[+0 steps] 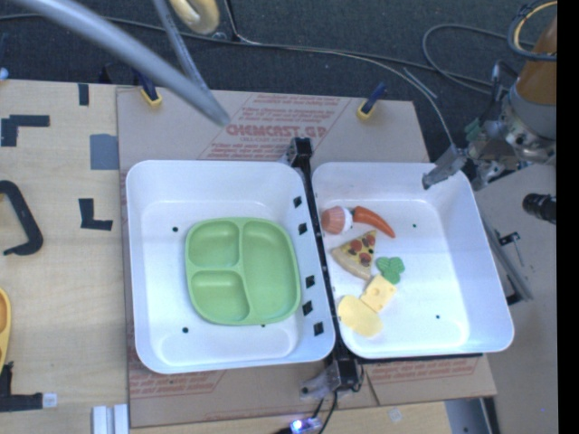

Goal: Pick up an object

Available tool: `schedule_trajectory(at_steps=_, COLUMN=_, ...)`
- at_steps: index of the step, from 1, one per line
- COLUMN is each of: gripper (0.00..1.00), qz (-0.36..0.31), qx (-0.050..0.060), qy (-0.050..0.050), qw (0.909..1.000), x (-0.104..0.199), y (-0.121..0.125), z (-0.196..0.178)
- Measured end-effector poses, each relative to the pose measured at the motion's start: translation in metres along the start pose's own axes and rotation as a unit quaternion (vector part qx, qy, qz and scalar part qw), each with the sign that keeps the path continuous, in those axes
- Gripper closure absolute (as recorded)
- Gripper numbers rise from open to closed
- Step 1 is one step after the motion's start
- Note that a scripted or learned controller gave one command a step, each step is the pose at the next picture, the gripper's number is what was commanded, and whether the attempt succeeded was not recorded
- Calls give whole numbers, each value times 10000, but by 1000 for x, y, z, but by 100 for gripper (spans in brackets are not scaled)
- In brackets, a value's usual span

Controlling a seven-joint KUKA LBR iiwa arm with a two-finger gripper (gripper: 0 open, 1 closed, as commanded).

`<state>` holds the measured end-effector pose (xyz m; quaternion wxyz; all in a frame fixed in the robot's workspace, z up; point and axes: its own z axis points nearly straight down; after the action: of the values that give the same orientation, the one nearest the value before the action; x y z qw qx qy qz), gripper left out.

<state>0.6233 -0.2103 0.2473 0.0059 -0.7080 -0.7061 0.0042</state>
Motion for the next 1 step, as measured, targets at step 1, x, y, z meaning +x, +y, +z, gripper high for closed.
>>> schedule_trajectory(at_steps=1, gripper=0, qz=-19, qx=-65, qy=-16, qw=10000, x=1, y=2, z=-9)
